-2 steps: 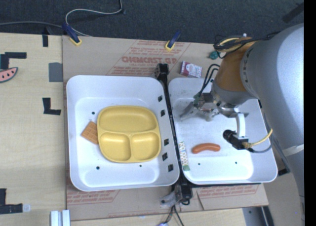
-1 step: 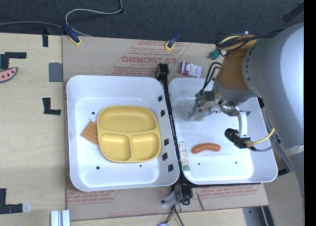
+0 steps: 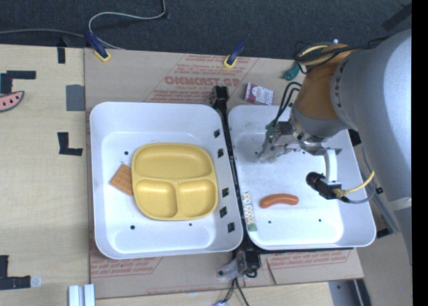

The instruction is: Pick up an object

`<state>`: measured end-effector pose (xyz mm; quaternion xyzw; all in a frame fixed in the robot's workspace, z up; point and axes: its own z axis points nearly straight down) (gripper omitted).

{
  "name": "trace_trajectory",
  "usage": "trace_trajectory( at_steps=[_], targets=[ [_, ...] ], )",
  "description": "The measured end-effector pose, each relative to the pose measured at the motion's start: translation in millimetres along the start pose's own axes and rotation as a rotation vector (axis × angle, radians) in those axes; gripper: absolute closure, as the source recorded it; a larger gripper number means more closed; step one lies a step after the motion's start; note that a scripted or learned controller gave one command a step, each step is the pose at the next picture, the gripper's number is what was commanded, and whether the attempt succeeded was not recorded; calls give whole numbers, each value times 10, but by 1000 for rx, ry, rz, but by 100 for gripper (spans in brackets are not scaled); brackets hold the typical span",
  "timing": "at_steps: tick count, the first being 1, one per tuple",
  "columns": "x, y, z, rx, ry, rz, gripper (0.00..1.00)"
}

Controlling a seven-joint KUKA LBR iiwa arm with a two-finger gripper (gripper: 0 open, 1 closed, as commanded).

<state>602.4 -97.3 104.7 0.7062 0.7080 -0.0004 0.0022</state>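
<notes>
An orange sausage-shaped toy [image 3: 279, 200] lies on the floor of the right bin [image 3: 301, 231], near its front. My gripper [image 3: 269, 151] hangs low over the same bin's back half, well behind the sausage and apart from it. A yellow three-part plate [image 3: 175, 180] sits in the middle of the left bin [image 3: 107, 164], with a tan waffle-like piece [image 3: 122, 179] tucked at its left edge. Nothing shows between my fingers.
The grey arm with its orange band [image 3: 321, 91] covers the right bin's back right corner. A black fitting with a yellow cable [image 3: 328, 188] hangs right of the sausage. A small red-and-white packet [image 3: 258, 93] lies on the cardboard behind the bins.
</notes>
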Motion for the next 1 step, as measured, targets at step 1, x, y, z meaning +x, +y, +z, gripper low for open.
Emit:
trace_trajectory(
  at_steps=[1],
  targets=[
    [-1, 0, 1, 0, -1, 0, 0]
  ],
)
